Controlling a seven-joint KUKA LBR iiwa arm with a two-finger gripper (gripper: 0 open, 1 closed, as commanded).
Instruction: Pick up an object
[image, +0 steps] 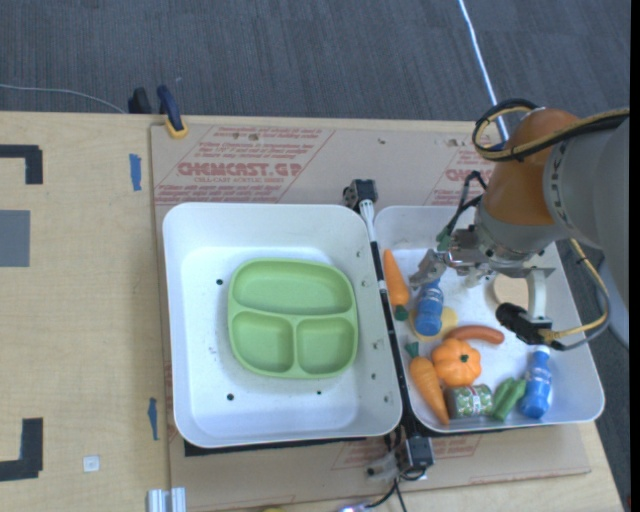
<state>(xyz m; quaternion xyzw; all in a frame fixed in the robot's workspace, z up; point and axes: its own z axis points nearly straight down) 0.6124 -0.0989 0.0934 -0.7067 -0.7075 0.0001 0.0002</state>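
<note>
The right bin (580, 400) carried all the candidates, a crowd of toy food along its left and near sides. A blue bottle (428, 309) stood near the bin's left wall, with an orange carrot (396, 279) lying just to its left against the divider between the bins. Nearer the camera sat a small orange pumpkin (460, 365), and right beside it on the far side lay a red sausage (472, 334) with something yellow peeking out from under it. A second carrot (427, 388) slanted down toward the near left corner, touching the pumpkin's left side. Along the near wall there was a small tin can (468, 401) on its side, then a green vegetable (507, 396), then a second blue bottle (538, 384) at the right end of the row. And the gripper (470, 262) hung over the far part of that bin, just above and to the right of the first blue bottle, nothing visibly between its fingers; from this angle I couldn't tell whether they were spread or closed. The grey arm (590, 190) with its orange band came in from the right. Over in the left bin (190, 300), a green divided plate (293, 317) with three compartments lay flat in the middle, well apart from the action.
</note>
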